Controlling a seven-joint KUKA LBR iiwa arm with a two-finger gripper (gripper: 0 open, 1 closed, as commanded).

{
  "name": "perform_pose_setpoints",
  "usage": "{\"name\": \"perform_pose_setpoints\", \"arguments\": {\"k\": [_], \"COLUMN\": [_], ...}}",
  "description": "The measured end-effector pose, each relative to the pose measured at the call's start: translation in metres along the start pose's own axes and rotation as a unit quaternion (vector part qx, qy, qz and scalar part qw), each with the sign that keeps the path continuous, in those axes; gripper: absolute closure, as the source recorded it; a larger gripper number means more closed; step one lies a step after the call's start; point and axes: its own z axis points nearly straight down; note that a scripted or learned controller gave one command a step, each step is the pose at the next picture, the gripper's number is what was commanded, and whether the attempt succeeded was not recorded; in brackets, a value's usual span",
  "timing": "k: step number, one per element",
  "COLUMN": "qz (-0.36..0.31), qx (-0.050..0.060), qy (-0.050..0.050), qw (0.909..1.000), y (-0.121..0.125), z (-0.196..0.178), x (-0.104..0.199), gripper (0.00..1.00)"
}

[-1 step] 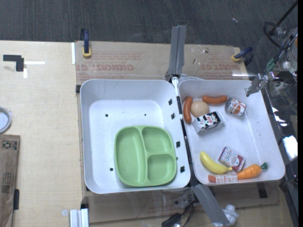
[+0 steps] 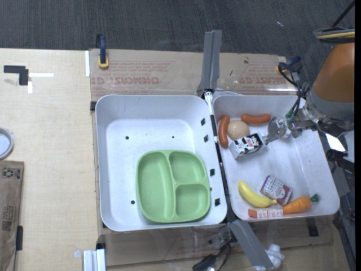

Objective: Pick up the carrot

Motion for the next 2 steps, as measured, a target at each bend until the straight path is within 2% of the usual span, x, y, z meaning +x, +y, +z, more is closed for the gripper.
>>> {"name": "perform_pose_setpoints", "arguments": {"k": [1,2], "qz": [-0.101,-0.101], "qx": [0.0,0.0], "qy": [0.0,0.0], "qw": [0.9949,0.9949], "y": [-0.0439,-0.044], "z": [-0.0133,-0.0133], "x": [0.0615,0.0614], "gripper": [0.0,0.0]}}
